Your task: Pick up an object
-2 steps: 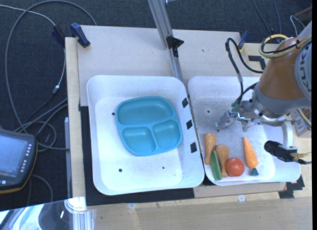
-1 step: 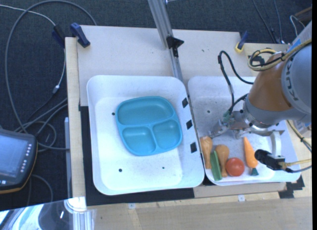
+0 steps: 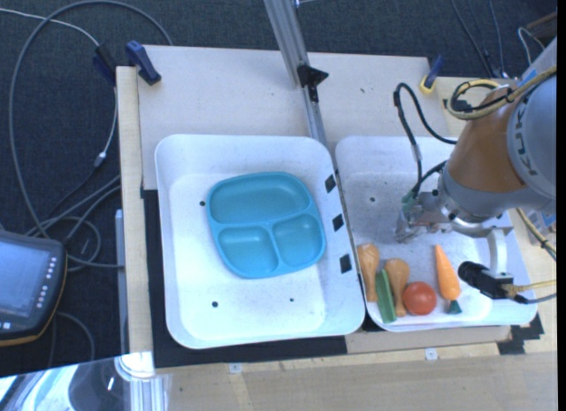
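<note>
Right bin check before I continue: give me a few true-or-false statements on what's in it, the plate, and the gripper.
1. The blue divided plate lies in the left bin. True.
2. The tomato sits on the plate. False: it lies in the right bin, near the front edge.
3. A carrot lies right of the tomato. True.
4. The gripper holds the carrot. False: the carrot lies apart from it on the bin floor.

I see my arm (image 3: 508, 148) reaching in from the right, orange band above the wrist, bent downward, its pincer (image 3: 414, 220) lowered at the end; the finger gap stays unclear.
</note>
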You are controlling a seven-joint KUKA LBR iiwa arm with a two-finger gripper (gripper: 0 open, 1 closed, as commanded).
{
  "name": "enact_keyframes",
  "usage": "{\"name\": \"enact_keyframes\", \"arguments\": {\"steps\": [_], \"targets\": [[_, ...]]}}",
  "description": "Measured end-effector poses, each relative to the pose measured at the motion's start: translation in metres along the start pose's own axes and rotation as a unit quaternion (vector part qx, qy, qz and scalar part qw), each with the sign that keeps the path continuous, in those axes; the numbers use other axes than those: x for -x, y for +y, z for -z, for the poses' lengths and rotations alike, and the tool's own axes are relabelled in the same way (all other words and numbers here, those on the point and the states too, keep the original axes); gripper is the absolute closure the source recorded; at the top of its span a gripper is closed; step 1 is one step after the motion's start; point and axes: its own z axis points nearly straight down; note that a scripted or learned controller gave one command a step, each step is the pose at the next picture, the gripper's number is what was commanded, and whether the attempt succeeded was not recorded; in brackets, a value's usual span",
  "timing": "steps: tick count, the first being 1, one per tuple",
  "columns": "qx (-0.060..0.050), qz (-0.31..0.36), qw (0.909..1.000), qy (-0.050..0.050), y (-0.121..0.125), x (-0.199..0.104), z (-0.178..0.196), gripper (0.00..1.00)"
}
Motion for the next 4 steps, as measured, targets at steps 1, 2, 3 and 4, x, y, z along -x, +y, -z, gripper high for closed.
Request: {"name": "enact_keyframes", "arguments": {"steps": [1,2,3,4], "targets": [[0.003,0.0,1.0,-0.002,0.01,0.0,0.047,1.0],[0.003,0.0,1.0,-0.001,0.003,0.001,0.096,1.0],[0.004,0.001,1.0,-0.002,0.005,0.001,0.15,1.0],[0.001,0.002,1.0,-0.001,0.026,-0.041,0.137,1.0]]}}
